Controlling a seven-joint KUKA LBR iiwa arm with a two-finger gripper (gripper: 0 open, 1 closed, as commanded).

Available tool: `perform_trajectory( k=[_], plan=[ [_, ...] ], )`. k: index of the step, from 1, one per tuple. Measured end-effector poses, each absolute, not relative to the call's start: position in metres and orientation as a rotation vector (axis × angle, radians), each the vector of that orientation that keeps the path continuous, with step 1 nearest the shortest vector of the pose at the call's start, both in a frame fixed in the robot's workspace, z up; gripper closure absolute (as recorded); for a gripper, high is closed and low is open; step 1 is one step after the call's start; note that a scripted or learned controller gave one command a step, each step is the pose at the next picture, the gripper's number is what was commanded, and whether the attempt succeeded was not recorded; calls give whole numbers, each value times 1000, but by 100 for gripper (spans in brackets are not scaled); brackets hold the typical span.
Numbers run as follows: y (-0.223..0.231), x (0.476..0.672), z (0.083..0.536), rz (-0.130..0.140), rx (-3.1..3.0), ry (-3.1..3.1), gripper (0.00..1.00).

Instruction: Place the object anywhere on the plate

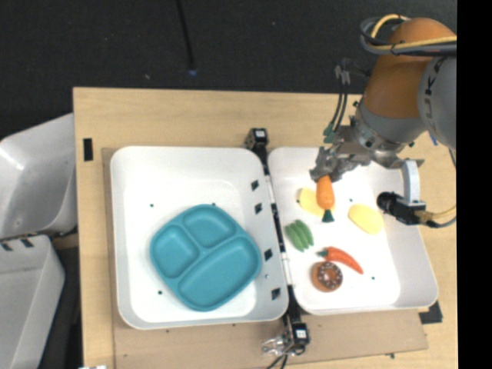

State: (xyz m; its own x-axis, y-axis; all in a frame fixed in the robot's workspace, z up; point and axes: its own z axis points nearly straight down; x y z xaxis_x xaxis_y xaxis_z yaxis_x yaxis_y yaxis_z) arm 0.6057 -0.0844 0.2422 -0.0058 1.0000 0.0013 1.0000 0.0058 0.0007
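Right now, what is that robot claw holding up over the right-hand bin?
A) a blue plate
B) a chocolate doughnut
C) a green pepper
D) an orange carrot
D: the orange carrot hangs with its top between the fingers of the gripper, above the right bin, while the blue plate lies in the left bin.

The arm [400, 68] at the upper right of the frame has a rounded orange band over a grey wrist section. Thin cables [384, 33], one yellow and others dark, loop across the top of the orange part. More dark cables run down the left side. Below the wrist sits a dark grey metal gripper [332, 169] of blocky parts.
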Motion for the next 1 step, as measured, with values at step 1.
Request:
perform_trajectory(
  k=[1],
  plan=[
    [-46,585,239,0,-2215,-2226,100]
  ],
)
